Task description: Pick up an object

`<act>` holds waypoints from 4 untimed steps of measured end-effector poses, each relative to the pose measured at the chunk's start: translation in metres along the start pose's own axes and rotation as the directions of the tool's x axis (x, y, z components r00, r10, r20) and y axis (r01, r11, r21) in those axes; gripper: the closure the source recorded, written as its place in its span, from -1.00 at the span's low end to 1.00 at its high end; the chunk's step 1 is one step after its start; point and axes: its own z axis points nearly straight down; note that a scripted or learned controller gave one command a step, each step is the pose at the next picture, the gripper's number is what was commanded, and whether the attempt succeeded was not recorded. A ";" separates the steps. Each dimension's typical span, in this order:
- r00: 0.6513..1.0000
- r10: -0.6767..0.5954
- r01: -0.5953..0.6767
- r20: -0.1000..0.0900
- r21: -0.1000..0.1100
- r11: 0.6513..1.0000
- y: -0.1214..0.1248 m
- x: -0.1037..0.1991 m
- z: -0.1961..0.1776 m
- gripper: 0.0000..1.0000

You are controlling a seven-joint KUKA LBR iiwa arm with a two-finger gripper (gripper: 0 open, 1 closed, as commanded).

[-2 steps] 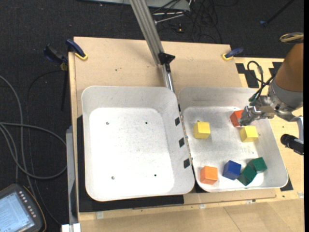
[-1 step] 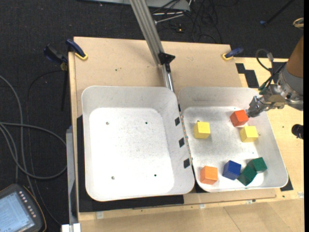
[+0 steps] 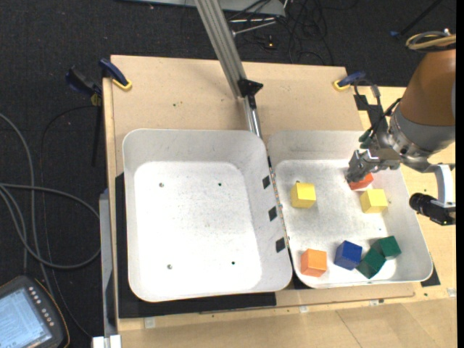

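Two green blocks (image 3: 380, 255), a blue block (image 3: 349, 254) and an orange block (image 3: 314, 261) lie nearest, well below the end effector (image 3: 360, 171). Just under it sits a half-hidden red block (image 3: 361, 183); grip unclear.

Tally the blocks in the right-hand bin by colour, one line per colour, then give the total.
Yellow cube blocks: 2
Green cube blocks: 2
Blue cube block: 1
Orange cube block: 1
Red block under the gripper: 1
Total: 7
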 end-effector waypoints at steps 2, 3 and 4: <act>1.000 -0.002 0.002 -0.001 -0.001 1.000 -0.019 0.114 -0.021 1.00; 1.000 -0.002 0.002 0.000 -0.002 1.000 -0.020 0.169 -0.026 1.00; 1.000 0.000 0.000 0.000 0.002 1.000 -0.033 0.214 -0.014 1.00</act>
